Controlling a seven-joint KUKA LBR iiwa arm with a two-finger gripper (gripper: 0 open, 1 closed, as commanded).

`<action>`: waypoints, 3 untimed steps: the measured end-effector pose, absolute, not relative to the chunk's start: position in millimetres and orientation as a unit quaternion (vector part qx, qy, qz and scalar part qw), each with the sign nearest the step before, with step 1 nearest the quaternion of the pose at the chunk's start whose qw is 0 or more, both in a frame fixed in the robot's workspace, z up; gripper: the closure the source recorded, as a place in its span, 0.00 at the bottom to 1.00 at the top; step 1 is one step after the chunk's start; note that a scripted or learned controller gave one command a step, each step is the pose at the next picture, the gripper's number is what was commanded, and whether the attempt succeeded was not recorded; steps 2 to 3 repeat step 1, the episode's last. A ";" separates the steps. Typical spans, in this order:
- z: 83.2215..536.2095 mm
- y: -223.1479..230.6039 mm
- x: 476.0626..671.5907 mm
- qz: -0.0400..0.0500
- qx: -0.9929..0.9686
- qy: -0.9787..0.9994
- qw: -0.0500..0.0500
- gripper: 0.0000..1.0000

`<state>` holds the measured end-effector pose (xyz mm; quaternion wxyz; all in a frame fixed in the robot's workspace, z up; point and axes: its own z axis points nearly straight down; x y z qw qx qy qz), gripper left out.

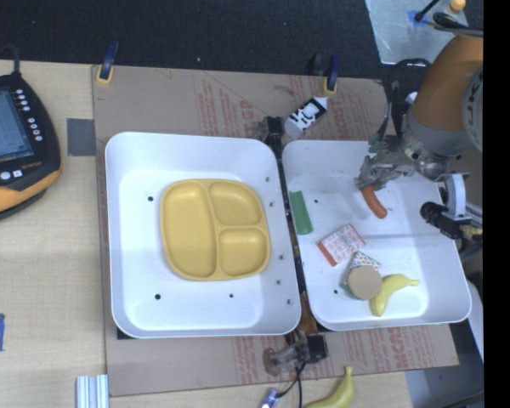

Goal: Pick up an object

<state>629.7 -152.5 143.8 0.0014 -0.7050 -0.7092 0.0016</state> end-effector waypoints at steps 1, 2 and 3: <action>192.3 -77.3 643.7 0.001 -0.705 -0.709 0.001 1.00; 192.3 -77.3 643.7 0.001 -0.705 -0.709 0.001 1.00; 192.3 -77.3 643.7 0.001 -0.705 -0.709 0.001 1.00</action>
